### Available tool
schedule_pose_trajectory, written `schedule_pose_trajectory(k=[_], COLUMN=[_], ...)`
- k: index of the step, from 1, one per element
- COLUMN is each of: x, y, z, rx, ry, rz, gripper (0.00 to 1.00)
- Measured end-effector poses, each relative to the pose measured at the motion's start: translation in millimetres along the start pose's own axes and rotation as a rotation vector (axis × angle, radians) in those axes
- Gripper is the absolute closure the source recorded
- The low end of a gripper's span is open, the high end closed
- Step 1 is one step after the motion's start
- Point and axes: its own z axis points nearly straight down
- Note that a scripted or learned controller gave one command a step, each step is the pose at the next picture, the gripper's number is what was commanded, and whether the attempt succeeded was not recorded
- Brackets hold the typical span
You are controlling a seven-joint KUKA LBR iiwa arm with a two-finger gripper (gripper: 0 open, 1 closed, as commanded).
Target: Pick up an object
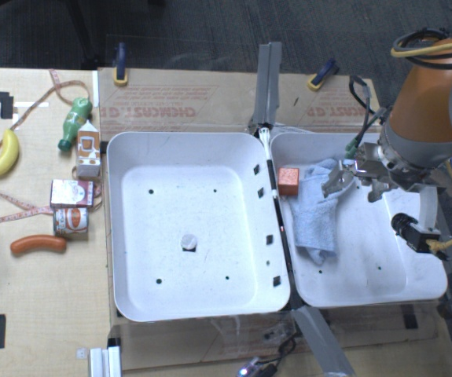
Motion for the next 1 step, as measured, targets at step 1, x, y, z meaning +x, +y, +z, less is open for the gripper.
schedule_pose_trajectory(k=[1], x=[-53.6], y=[74.3], z=[27.8], rx=[0.0], ry=[-0.001], rz=[0.036], gripper=[0.0])
